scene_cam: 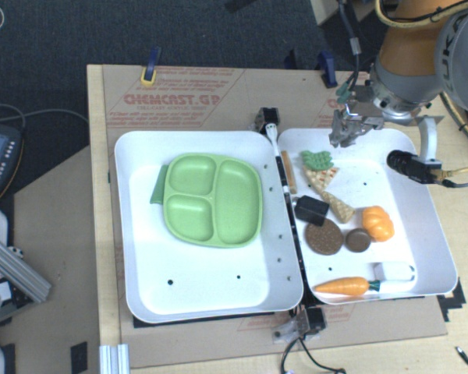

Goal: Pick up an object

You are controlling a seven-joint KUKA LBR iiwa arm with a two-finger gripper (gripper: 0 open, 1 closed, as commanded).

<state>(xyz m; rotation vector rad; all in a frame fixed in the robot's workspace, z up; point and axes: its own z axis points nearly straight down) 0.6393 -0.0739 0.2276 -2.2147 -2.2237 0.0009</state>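
Currently the grey arm with its orange band [409, 33] reaches in from the right, and its two-finger gripper [345, 137] hangs over the far edge of the right shallow white bin [429, 232]; the fingers point down and sit close together with only a thin gap, and nothing is seen between them, though how far they are closed I cannot tell for certain.

Candidate objects all lie in the right bin; a green knobbly toy [317, 160] sits just below and left of the gripper, apart from it; touching it, a tan wedge like a pizza slice [322, 178]; a second tan wedge [339, 206] runs diagonally beneath; a small black block [311, 209] lies beside the bin's left wall; a dark brown round cookie [324, 238] touches a smaller brown disc [358, 241]; an orange rounded fruit [377, 223] sits just right of them; an orange carrot [343, 287] lies along the near wall, with a white piece [393, 271] near its right end.

The left shallow white bin [140, 271] holds a light green three-compartment plate [214, 199], lying flat.
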